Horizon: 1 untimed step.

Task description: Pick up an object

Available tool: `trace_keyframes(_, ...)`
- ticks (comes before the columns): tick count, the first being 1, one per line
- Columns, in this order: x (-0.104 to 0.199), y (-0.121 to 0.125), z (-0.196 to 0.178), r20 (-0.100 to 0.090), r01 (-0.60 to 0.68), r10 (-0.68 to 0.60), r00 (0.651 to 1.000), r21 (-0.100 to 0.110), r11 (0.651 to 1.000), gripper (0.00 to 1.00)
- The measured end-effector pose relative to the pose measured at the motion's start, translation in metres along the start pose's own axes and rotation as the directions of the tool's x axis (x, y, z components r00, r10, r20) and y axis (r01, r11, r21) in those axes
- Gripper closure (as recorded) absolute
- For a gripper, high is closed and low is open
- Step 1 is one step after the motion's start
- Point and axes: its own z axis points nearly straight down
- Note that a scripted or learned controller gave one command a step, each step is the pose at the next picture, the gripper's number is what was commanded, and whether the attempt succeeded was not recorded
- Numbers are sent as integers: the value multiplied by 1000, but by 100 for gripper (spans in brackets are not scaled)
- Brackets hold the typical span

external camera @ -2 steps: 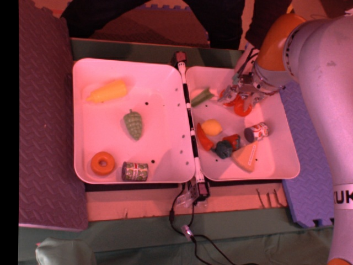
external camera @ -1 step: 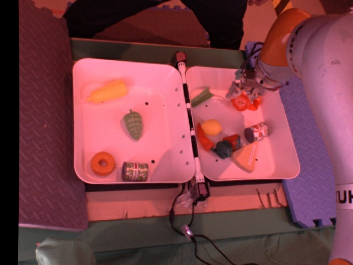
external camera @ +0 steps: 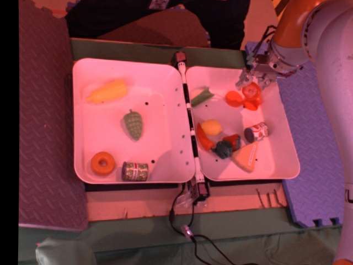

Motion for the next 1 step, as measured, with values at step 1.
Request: trace_keyframes(1,-3,13,-55,0,0,0,1000,-1,1000,100)
